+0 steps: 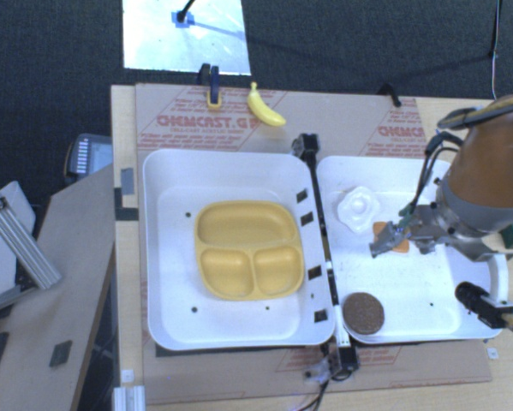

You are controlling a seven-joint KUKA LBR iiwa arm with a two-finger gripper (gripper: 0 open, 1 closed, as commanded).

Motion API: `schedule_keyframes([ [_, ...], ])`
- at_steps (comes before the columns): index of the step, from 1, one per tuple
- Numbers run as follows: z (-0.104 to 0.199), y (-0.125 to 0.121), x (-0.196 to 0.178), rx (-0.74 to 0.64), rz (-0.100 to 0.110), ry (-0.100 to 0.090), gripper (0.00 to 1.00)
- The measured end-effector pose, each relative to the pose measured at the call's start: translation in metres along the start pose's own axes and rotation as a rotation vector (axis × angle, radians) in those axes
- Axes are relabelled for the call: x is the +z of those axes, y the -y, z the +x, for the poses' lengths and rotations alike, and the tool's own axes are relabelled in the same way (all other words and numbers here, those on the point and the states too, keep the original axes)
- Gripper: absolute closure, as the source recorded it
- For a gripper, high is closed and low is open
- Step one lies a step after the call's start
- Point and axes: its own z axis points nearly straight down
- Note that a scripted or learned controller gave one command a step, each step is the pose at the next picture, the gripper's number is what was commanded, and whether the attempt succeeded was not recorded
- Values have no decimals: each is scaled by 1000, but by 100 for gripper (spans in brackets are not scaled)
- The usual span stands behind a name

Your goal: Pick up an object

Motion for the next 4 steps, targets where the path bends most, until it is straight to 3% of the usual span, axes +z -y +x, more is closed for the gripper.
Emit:
schedule_keyframes([
  [1,-4,10,54,1,1,0,0],
  [2,-3,3,98,0,0,0,0],
  [3,-4,2,85,1,-4,2,100],
  [4,-4,-9,27,-2,-11,3,100],
])
